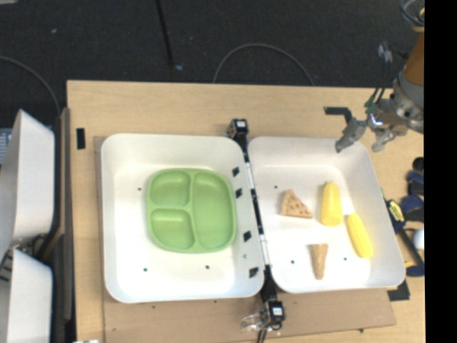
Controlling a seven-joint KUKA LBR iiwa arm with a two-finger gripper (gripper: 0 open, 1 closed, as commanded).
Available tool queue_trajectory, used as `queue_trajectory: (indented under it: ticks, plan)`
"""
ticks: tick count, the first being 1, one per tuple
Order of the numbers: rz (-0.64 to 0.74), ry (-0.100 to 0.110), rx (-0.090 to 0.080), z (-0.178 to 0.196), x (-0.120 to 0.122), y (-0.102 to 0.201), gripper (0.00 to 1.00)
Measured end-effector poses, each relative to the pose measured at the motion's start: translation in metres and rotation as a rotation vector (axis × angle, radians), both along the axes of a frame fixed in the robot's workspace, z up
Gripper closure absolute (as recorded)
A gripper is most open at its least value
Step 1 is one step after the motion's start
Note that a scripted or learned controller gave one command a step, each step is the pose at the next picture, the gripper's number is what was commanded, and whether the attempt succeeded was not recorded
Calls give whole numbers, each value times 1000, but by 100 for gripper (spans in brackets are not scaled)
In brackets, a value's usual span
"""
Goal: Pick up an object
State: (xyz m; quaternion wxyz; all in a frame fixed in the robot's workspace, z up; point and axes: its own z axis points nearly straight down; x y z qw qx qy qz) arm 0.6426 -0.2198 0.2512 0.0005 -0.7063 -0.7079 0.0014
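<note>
The right bin (285, 159) holds a tan pizza-slice toy (294, 205), a yellow corn cob (330, 203), a second yellow piece (359, 235) and a small tan cone (318, 259). My gripper (363, 138) hangs over the bin's far right corner, well above and behind the corn cob. Its two grey fingers are spread apart with nothing between them.
The left bin (121, 163) carries a green divided plate (191, 209). A black clamp (238, 128) sits at the far end of the seam between the bins. Blue and yellow clips (407, 207) lie on the bench right of the right bin.
</note>
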Motion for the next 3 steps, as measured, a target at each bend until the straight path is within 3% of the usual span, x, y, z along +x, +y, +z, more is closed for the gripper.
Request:
queue_trajectory:
  ticks: [2,3]
  plan:
    - [-2,-2,-1,-88,1,-2,0]
    - [0,-9,-4,-73,3,-3,100]
